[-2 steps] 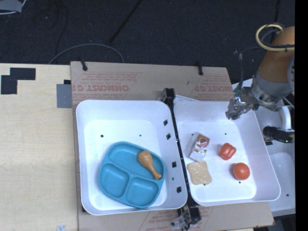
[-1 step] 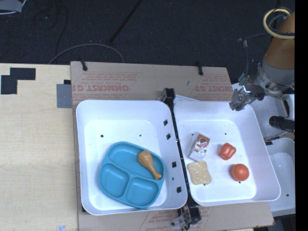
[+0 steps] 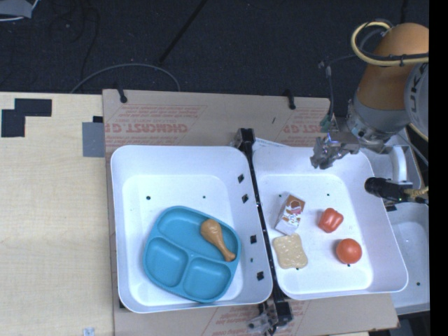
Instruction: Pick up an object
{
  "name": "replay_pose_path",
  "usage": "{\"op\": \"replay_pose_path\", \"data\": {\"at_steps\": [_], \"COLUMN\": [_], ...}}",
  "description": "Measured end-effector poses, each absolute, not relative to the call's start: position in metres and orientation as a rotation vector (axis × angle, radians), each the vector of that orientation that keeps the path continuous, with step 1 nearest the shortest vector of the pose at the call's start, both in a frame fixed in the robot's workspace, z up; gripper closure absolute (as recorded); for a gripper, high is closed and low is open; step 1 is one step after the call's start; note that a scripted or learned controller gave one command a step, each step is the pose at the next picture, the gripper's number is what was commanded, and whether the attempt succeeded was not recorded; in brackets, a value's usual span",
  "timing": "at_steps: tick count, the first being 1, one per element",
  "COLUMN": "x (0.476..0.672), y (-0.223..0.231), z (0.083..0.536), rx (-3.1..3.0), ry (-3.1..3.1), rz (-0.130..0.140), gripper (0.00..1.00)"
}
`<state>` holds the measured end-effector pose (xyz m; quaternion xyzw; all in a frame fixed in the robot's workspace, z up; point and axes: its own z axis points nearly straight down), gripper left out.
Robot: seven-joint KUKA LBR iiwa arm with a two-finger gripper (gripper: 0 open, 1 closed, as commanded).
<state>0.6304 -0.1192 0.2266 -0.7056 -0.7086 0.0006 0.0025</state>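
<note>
In the camera view, the grey two-finger gripper is seen above the right white bin's far rim, apart from everything; whether it is clenched cannot be told. A small printed carton, red pepper, round red tomato and beige toast slice are scattered below, and the round tomato could be nudged aside by an off-centre descent.

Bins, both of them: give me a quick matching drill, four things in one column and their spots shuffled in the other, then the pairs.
Things:
1. drumstick
2. carton
3. tomato
4. tool

Spots:
A. right bin, left part, just above the toast
B. over the right bin's far edge
C. on the blue tray in the left bin
D. right bin, near right, below the pepper

Pairs: 1-C, 2-A, 3-D, 4-B
</note>
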Motion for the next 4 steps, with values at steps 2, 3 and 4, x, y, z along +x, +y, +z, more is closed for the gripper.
{"op": "replay_pose_path", "data": {"at_steps": [2, 3, 4], "x": [0.605, 0.594, 0.593], "y": [-0.014, 0.037, 0.090], "z": [0.228, 0.217, 0.228], "rx": [-2.212, -2.213, -2.214], "ry": [-2.223, -2.223, -2.225], "rz": [0.002, 0.004, 0.001], "gripper": [1.00, 1.00, 1.00]}}
